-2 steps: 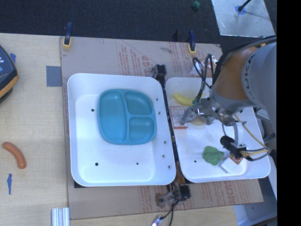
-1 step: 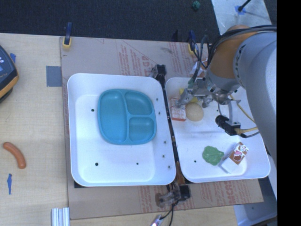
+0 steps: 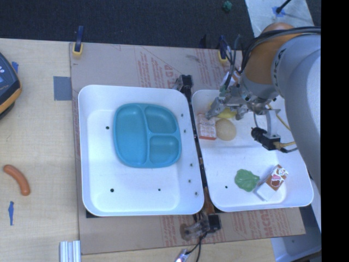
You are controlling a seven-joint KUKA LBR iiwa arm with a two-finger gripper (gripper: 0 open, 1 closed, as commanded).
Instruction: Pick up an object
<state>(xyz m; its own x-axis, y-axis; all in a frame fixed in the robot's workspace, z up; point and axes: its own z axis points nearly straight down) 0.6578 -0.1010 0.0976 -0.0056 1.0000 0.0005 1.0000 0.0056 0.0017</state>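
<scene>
From where the camera looks down, the grey arm with its orange band comes in from the right and hangs over the far left corner of the right-hand shallow white bin. Its two-finger gripper is low among the things there, and I cannot tell whether it is wide, narrow or closed on anything; the wrist hardware and cables hide that.

My reading is that the step in hand is the reach or the grasp itself, aimed at the cluster in that corner. Just beside the gripper's near side lies a pale, rounded, egg-like object, with a small red-and-white printed packet to its left against the bin wall, and a bit of something yellow at the gripper. Which of these is the target I cannot say. The next move calls for closing squarely on one item and lifting straight up, away from the bin wall.

The pale object looks smooth and round, so it may roll or slip.

Nearer in the same bin sit a soft green lump and a small red-and-white carton. The left white bin holds a blue plastic divided plate.
</scene>
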